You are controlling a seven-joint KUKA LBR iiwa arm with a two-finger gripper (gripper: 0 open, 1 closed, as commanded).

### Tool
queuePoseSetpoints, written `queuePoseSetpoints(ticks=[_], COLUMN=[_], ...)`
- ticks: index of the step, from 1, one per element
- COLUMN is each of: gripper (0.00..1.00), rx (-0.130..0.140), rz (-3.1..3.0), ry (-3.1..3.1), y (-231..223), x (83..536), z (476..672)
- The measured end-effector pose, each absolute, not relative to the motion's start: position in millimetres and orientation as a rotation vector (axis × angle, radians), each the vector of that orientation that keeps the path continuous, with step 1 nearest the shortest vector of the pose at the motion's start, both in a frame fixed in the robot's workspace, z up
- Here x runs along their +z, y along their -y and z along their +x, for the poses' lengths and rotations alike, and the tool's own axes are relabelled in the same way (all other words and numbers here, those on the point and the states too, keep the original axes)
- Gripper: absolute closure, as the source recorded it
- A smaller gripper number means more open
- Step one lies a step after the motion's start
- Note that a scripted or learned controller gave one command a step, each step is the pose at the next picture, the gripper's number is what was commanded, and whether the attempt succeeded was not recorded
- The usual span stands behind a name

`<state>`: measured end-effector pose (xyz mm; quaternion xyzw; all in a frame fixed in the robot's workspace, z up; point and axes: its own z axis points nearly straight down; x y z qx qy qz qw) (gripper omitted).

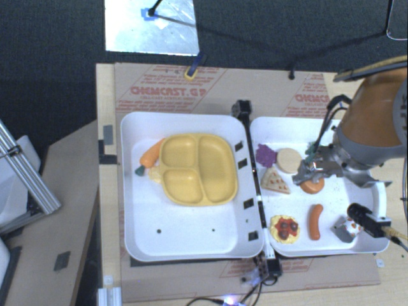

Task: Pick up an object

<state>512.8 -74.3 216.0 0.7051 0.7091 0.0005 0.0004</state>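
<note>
One fixed camera looks down from above at a slant, far enough back to take in both white bins side by side on the bench. The arm enters from three o'clock.

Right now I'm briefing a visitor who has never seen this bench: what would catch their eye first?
The yellow divided plate in the left bin, a toy carrot at its left edge. Then the gripper low over an orange piece in the right bin, among toy foods.
</note>
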Motion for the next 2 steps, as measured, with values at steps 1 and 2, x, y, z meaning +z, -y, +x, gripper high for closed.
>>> queuePoseSetpoints(ticks=[1,2], gripper=[1.00,1.00], rx=[0.003,0.001], rz=[2.214,2.220], ry=[-2.226,-2.221], y=[75.2,90.7], x=[226.2,220.6], z=[522.3,513.4])
